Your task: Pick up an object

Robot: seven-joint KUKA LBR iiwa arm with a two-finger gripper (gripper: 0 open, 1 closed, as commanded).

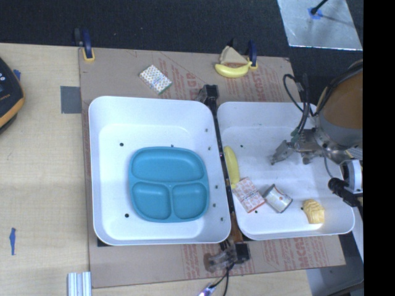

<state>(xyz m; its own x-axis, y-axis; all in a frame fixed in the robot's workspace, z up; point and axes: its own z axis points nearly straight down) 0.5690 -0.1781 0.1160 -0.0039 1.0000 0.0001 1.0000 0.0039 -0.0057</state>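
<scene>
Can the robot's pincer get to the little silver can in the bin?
Probably yes. The pincer hangs over the right bin, and the silver can lies just below it in the picture. Nothing covers the can from above. The red and white packet touches its left side, so a grab might bump that.

Glossy white plastic bins (99, 165), a smooth blue plastic tray (168, 184), on matt brown cardboard (185, 73).

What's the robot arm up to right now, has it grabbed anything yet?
Gripper low in right bin, fingers open, nothing held. Banana, packet, can, yellow lump lie untouched. Path clear.
</scene>
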